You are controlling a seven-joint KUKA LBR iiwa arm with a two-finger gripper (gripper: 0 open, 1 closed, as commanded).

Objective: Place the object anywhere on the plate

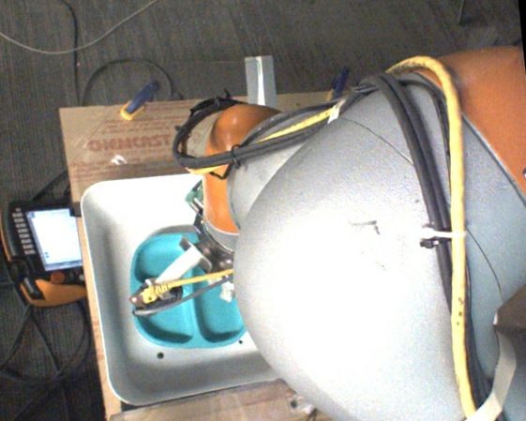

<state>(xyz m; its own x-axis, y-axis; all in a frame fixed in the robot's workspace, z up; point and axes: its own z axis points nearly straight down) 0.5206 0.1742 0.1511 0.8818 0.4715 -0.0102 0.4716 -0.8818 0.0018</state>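
A teal plate (167, 324) with divided compartments lies in the left white bin (105, 232). My gripper (196, 260) hangs low over the plate's middle, coming in from the right beneath the bulky grey arm. A small white bit (225, 294) shows at the arm's edge above the plate; I cannot tell what it is. A green sliver (192, 200) peeks out beside the orange wrist band. The arm hides the plate's right side and the bin beyond it.
The grey arm (370, 240) covers the right bin and most of the bench. A cardboard sheet (123, 140) lies behind the left bin. A handheld pendant (45, 244) sits off the bench to the left.
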